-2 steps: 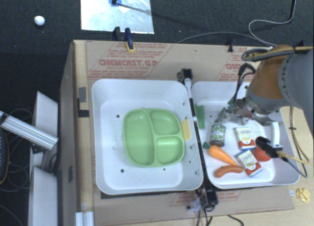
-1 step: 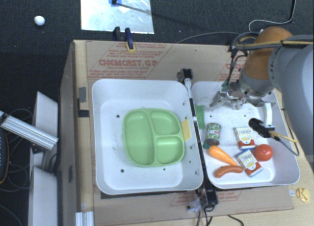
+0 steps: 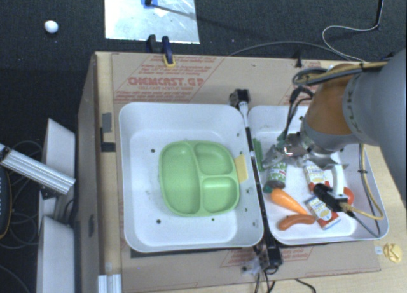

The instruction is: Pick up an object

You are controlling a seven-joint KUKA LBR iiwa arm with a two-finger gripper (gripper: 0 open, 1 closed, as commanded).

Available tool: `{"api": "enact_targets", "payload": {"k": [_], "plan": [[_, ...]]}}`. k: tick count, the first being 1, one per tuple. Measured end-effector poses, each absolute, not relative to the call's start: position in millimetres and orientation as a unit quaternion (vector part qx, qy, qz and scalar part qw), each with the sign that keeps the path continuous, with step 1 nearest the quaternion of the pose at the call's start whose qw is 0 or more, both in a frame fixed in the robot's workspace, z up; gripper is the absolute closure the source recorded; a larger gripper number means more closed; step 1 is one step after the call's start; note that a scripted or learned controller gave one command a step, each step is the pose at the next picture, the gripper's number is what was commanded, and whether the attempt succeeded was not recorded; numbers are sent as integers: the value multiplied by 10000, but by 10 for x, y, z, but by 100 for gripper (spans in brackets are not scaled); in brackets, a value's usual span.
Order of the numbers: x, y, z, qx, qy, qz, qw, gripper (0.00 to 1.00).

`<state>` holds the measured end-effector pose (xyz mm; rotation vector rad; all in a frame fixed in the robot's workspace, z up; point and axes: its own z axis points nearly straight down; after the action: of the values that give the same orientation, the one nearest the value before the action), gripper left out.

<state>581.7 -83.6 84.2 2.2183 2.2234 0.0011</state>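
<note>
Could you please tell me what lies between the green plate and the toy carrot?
In the camera view, the bins' touching walls run between the green plate and the toy carrot.

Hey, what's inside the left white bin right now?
The left bin holds a green divided tray with a small yellow piece at its right edge. Whatever lies beneath the tray is covered.

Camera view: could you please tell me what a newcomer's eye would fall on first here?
Most striking is the green divided tray lying in the left bin. Next comes the grey arm with its orange band, reaching in from the right with its claw low over the right bin. There an orange carrot lies among small packets.
</note>
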Motion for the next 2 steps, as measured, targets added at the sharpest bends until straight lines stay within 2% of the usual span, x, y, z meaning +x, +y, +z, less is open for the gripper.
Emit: {"api": "enact_targets", "payload": {"k": [1, 2], "plan": [[5826, -841, 950, 7060, 7082, 12, 13, 100], [5825, -841, 949, 7059, 7083, 12, 13, 0]]}}
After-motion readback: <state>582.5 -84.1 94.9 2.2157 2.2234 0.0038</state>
